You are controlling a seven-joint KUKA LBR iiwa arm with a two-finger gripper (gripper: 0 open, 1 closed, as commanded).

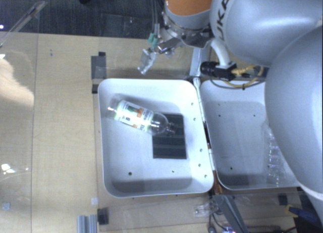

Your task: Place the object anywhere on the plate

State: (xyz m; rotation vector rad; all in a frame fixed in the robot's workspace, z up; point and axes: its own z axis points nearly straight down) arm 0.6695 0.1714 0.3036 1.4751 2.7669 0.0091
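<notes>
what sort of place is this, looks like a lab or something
Most likely a robotics lab or test cell. A grey KUKA arm reaches over a wooden bench; a left bin and a right bin sit side by side; the left bin holds a bottle and a black plate.

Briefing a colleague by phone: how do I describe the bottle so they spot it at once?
Find the left shallow white bin. In its upper half a clear plastic bottle with a white, green and orange label lies on its side, one end over a corner of the flat black square plate. Unlike that plate, it is rounded and see-through.
</notes>
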